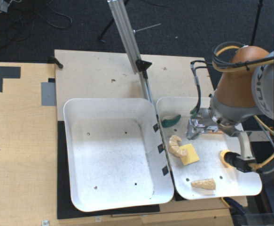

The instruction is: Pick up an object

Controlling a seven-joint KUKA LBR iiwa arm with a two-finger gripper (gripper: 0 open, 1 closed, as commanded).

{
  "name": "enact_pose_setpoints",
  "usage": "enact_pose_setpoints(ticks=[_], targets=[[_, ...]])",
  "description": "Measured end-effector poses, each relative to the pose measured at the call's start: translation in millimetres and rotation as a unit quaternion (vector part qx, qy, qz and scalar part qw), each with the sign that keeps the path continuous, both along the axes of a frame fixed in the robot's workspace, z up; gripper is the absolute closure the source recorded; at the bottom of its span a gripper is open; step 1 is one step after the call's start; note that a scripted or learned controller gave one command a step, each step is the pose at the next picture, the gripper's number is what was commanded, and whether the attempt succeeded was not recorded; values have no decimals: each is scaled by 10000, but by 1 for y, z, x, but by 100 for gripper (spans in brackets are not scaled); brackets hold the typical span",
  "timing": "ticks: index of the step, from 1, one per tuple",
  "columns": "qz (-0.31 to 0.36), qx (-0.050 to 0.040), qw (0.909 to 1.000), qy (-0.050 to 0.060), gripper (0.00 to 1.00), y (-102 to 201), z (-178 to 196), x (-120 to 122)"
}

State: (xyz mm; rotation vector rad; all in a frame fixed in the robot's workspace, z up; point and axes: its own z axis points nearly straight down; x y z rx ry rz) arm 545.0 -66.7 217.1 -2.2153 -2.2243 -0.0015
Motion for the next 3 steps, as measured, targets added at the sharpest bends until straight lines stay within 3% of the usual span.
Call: enact_pose_setpoints(ticks=[2,3], targets=[[1,-2,10000,7,100,93,-6,37],[-4,-3,10000,-3,100,133,9,62]])
